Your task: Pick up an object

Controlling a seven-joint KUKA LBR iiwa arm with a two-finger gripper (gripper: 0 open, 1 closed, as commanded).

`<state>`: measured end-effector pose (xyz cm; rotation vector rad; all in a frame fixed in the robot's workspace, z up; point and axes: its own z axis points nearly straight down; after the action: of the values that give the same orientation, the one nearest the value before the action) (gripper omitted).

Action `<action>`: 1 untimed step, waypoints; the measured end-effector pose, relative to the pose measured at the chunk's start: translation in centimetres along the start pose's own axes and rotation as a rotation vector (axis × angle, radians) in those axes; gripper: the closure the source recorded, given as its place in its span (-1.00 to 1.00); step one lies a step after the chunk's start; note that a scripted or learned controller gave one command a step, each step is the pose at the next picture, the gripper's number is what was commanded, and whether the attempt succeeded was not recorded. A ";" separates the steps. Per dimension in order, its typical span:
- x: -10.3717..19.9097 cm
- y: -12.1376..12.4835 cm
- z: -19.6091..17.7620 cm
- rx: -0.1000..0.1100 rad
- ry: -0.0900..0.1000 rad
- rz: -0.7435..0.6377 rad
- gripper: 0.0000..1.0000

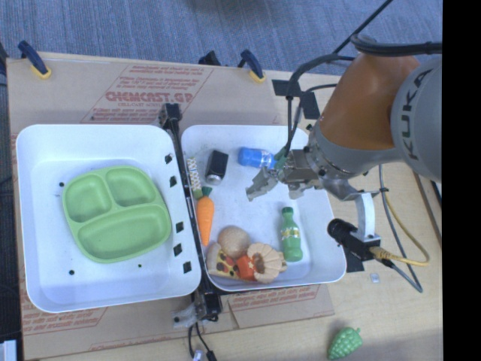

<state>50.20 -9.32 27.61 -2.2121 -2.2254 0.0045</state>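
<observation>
Green grape bunch (345, 342) lies on the bench outside the right bin (331, 265). Inside that bin, gripper (272, 184) hovers, fingers apart and empty, between blue bottle (255, 157) and green bottle (291, 235); presumably positioning for a grasp.

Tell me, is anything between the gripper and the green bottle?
Nothing visible. The gripper hangs over bare floor in the right bin, and the green bottle lies just below and to its right in the view, apart from the other toys, with only white floor between them.
</observation>
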 end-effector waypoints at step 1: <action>-7.5 -2.6 4.1 0.000 -0.001 0.001 -1.00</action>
<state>47.58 -16.88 23.50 -2.2141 -2.2246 0.0054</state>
